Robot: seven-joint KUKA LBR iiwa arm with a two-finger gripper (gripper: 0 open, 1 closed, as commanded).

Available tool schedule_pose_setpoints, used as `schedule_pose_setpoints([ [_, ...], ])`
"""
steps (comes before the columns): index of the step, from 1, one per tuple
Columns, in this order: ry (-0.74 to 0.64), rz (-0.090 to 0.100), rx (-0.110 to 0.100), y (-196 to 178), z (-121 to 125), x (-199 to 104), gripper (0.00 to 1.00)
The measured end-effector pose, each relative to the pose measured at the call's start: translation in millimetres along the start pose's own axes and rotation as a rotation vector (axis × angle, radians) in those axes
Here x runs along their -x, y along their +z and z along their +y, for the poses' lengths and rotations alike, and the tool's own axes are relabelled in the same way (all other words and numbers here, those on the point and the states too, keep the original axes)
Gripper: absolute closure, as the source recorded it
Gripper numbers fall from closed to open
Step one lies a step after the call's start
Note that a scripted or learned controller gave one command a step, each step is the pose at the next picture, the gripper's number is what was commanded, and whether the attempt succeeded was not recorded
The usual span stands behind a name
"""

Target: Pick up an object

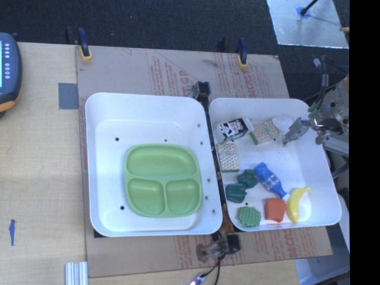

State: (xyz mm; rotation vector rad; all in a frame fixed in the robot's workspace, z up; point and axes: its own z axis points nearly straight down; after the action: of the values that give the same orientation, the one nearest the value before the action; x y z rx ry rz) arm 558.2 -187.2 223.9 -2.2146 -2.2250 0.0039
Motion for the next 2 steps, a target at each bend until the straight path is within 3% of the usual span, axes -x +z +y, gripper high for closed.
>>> schedule_pose_setpoints([
  [1,-0.006,0.001,-0.002,69,36,-62,0.00],
  [2,0.004,-0.001,0.006,132,5,-84,0.00],
])
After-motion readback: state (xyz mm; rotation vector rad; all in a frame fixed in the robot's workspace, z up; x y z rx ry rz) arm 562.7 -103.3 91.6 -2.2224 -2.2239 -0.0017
